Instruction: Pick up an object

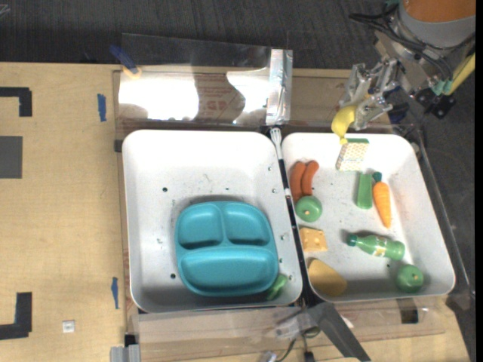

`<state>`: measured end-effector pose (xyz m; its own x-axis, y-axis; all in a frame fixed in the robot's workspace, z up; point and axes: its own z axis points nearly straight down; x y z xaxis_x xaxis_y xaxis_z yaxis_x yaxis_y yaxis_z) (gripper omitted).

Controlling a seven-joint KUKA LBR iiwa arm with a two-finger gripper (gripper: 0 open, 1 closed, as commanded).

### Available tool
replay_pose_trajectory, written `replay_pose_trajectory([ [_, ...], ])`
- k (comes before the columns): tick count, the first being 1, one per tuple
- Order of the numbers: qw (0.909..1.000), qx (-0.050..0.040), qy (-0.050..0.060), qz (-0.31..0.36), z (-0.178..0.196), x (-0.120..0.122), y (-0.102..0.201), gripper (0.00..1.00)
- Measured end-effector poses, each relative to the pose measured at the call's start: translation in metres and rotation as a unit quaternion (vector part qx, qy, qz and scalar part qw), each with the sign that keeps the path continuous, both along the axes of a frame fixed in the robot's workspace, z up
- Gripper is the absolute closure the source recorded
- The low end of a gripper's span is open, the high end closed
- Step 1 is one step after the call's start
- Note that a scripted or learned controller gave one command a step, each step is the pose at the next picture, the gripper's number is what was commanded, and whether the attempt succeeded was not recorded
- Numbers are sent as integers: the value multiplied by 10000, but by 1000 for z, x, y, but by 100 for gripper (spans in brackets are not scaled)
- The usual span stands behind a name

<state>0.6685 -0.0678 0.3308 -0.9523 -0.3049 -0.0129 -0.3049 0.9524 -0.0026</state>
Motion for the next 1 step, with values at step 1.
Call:
replay_pose_trajectory([
  [1,9988,-4,44,492,-19,-1,10,100],
])
